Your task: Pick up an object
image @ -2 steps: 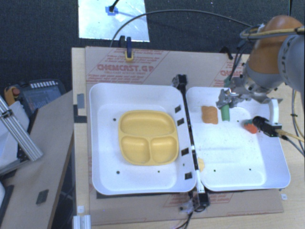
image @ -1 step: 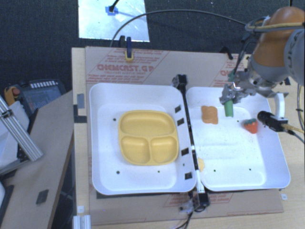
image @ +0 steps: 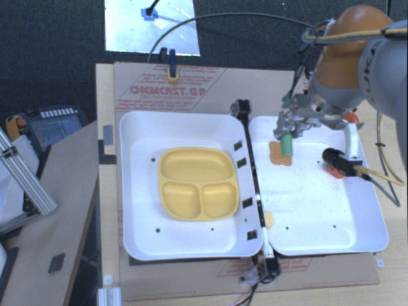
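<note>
Gripper (image: 290, 127) sits low in the right bin (image: 319, 234), seemingly closed around a green object (image: 287, 145) beside an orange piece (image: 278, 155), so grasping looks done and lifting remains.

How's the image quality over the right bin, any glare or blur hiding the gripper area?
Camera view: lighting is even and soft, with no harsh glare on the right bin; the gripper is slightly soft and dim under the arm, over the green object and orange piece; the foil sheet above looks bright.
</note>
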